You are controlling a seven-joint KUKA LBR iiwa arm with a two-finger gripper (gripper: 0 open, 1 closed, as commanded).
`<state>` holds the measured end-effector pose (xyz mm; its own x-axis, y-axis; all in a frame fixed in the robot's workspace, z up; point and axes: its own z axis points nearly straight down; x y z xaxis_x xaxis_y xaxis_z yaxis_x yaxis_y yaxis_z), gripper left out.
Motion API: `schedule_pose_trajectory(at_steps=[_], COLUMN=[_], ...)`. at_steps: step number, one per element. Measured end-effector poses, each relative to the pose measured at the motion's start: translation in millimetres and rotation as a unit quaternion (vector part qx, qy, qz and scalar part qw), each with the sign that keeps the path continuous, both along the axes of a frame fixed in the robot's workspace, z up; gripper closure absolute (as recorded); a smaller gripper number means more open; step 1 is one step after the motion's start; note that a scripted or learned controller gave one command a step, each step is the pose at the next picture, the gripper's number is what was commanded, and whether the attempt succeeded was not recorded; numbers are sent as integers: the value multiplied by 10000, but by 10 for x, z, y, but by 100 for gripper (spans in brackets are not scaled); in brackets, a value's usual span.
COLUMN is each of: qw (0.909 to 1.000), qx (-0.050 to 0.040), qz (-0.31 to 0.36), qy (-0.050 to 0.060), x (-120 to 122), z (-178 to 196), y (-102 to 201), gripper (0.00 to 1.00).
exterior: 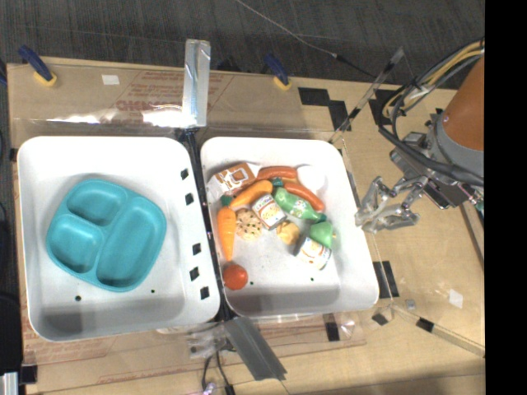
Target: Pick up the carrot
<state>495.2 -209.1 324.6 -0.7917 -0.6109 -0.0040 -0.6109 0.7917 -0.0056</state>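
The carrot [226, 232], orange with a green top, lies lengthwise against the left wall of the right bin [356, 263]. It points toward the bin's front, just behind a red tomato [235, 276]. My gripper [369, 217] hangs outside the bin, over the bench just past its right rim and well to the right of the carrot. It is open, with nothing between its fingers.
Packed beside the carrot are a cookie [247, 225], small cans [269, 211], a hot dog [290, 174], green vegetables [298, 205] and a white jar [314, 252]. The left bin [33, 163] holds a teal divided tray [104, 233]. Cables run at the right.
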Motion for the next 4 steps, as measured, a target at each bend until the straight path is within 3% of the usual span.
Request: schedule_pose_trajectory(at_steps=[1,2,3,4], qw=[9879,9281,8714,8003], qx=[-9,0,-16,-3], qz=[1553,3724,4906,5996], qy=[11,37,20,36], x=[-77,-176,-174,-174], z=[346,76,121,-106], y=[-9,-6,-3,41], gripper=[100,100,100,100])
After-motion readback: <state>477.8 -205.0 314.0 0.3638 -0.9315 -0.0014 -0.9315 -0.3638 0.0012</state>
